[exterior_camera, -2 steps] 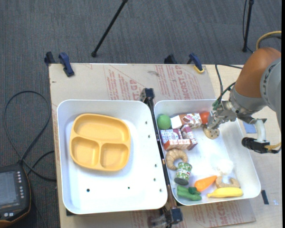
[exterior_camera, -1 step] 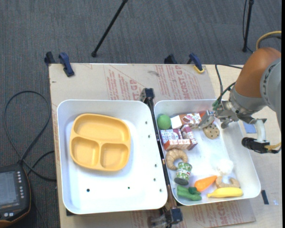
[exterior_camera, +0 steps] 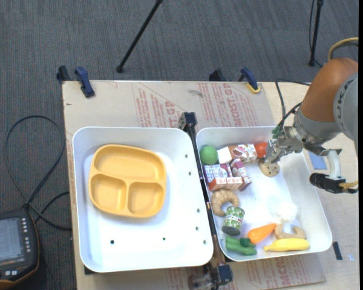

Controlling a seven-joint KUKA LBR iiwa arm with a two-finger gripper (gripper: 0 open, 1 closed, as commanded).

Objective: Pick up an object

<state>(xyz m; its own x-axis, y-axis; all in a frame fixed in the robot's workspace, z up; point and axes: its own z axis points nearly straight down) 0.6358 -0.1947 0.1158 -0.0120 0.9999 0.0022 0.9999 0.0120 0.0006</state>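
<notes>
The left bin holds a yellow divided tray lying flat, well away from the work. In the right bin the toys crowd together: a green ball, small printed cartons, a croissant, a green can, a carrot and a banana. At the far right the gripper hangs over the upper part of that bin, just above a round cookie and beside a red piece. Whether its fingers are spread, closed or gripping the cookie cannot be told from this slant. The likely target is thin and flat, so it may slip out or tilt free, and neighbours close by could be nudged or pinched along. The bins sit on a cardboard-covered bench held by clamps, over grey carpet with tripod legs and cables.
</notes>
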